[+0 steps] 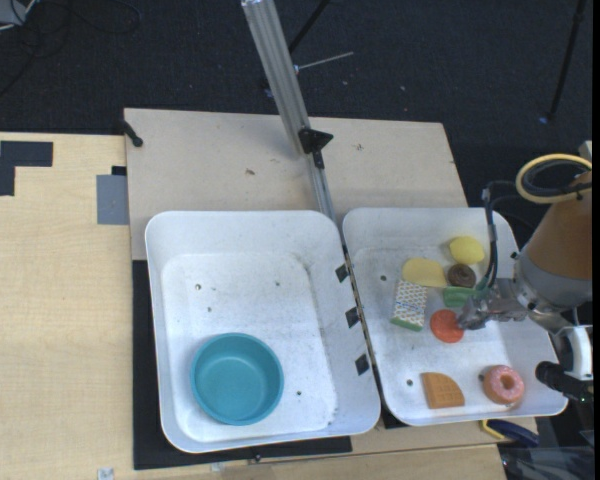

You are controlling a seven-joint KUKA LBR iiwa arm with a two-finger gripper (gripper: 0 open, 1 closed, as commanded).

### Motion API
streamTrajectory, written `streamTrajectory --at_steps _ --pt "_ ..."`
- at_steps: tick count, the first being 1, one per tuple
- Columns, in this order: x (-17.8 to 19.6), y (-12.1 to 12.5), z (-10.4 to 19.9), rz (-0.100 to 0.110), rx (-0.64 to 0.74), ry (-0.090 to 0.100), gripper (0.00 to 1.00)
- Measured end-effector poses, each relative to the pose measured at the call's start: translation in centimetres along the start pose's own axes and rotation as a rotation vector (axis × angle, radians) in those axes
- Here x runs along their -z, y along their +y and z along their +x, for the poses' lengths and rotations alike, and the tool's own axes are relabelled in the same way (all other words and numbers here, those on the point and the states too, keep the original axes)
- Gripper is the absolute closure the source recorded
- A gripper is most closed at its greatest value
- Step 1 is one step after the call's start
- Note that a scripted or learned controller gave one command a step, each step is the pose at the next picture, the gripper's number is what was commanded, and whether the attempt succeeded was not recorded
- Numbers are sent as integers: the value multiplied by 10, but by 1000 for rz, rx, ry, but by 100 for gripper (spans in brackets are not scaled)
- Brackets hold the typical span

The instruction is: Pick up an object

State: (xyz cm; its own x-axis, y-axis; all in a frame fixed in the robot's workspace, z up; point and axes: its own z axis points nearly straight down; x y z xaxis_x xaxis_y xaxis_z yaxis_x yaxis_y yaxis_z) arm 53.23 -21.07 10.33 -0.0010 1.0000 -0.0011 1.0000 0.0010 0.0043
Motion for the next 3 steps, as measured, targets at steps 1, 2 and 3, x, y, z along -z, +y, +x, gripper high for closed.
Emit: streamTrajectory --at_steps 1,2,3 --pt "57 -8 1 1 -1 0 100" --pt "113 -5 -8 0 -2 0 100" --pt "119 -5 -8 4 -1 1 100"
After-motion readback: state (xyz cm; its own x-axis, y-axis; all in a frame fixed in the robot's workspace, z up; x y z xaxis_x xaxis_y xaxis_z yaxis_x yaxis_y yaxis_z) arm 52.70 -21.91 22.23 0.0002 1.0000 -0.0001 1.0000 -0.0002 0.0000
